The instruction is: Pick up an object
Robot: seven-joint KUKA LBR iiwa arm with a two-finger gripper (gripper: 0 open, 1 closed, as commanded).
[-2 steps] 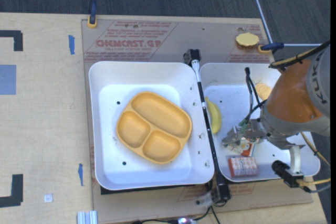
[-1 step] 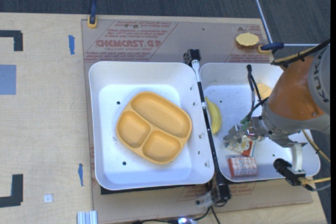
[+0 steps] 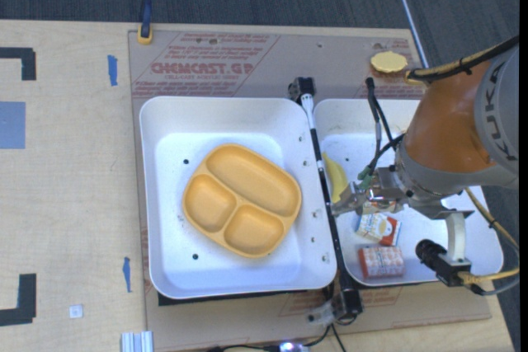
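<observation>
In the right bin (image 3: 346,146) lie a yellow banana-like piece (image 3: 334,178) by the left wall, a small white and red carton (image 3: 379,228) and a red and white packet (image 3: 382,261) near the front. My gripper (image 3: 369,198) hangs low over the bin, just above the carton and right of the yellow piece. The grey and orange arm covers the bin's right half. The left bin (image 3: 165,136) holds a yellow divided plate (image 3: 241,199) with three compartments.
A yellow disc (image 3: 388,63) lies on the cardboard sheet behind the right bin. Black cables run along the divider between the bins and over the right bin. Blue tape marks dot the wooden bench on the left.
</observation>
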